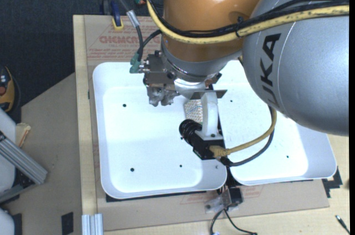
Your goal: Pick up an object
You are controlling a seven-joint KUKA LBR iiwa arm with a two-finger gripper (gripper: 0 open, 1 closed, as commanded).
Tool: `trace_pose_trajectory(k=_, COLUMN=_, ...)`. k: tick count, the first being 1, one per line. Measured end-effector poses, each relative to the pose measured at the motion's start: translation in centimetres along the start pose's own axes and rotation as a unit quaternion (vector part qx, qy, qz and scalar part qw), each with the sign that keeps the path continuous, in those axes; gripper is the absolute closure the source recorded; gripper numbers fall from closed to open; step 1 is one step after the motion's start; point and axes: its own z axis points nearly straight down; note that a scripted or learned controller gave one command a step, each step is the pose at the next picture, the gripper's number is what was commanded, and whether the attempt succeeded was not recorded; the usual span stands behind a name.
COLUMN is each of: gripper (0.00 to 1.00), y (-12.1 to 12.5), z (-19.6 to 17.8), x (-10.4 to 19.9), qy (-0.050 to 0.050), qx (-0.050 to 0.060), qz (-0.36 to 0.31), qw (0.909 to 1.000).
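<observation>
A small speckled grey-white object (pixel 193 109) lies in the left white bin (pixel 119 128), close to the wall shared with the right bin. Only part of it shows, because the arm's wrist covers its upper side. My gripper (pixel 164 96) hangs low over the upper middle of the left bin, just left of the speckled object. The large orange band and grey arm body hide most of the gripper from above. I see nothing held in it.
The right white bin (pixel 310 164) lies mostly under the grey arm, with only its lower right corner visible. Both bins rest on a brown board (pixel 89 45) with red lettering. A blue and yellow clamp (pixel 116 15) sits at the board's far edge.
</observation>
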Motion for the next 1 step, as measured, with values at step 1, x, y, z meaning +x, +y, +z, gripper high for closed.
trace_pose_trajectory(k=1, gripper=1.0, y=-0.28, z=7.57, x=-0.06, qy=-0.004, qx=0.009, qz=0.001, qw=1.0)
